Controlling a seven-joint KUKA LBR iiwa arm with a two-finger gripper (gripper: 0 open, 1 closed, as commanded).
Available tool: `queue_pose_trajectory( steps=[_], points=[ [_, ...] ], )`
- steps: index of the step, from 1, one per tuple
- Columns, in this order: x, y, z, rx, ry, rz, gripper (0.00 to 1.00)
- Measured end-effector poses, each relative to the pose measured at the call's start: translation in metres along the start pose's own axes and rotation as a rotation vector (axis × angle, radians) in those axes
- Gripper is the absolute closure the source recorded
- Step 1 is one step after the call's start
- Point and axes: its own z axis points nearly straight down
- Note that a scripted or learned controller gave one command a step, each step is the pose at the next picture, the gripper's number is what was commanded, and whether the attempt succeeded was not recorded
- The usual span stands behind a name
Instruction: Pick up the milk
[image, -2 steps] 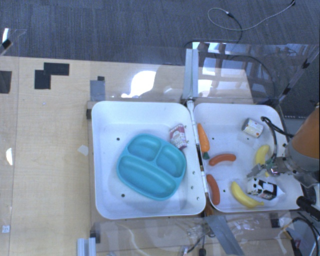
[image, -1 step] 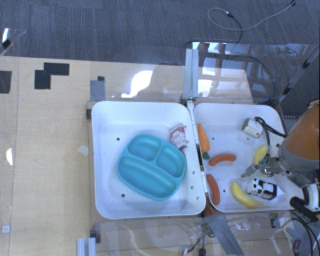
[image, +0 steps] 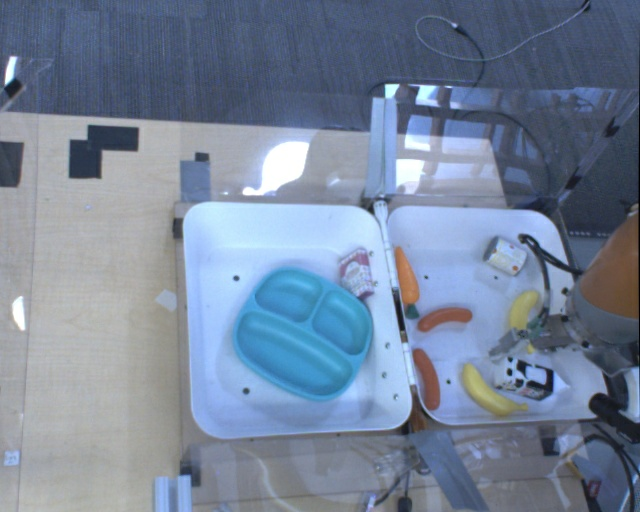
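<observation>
Milk carton (image: 527, 379): black-and-white, lying flat near front right corner of right bin (image: 450, 225), just beside banana (image: 490, 392). Gripper (image: 517, 345): directly above carton, fingers spread apart, nothing between them. Second banana (image: 522, 308) just behind gripper. Right bin also holds carrot (image: 406, 276), two sausages (image: 444, 319), small box (image: 506, 256). Left bin (image: 210, 330): blue divided plate (image: 303, 332), small packet (image: 357, 273) at its rear edge.

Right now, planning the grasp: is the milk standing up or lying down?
Lying down. The milk carton shows its cow-patterned side flat on the right bin floor, beside a banana.
</observation>
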Motion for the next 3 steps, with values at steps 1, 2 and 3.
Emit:
queue_pose_trajectory(
  steps=[1, 2, 3],
  points=[
    [0.0, -0.002, -0.015, 0.007, 0.001, -0.125, 0.0],
    [-0.005, -0.002, 0.001, 0.005, 0.001, -0.127, 0.0],
    [-0.005, 0.002, -0.012, -0.004, -0.001, -0.129, 1.0]
  ],
)
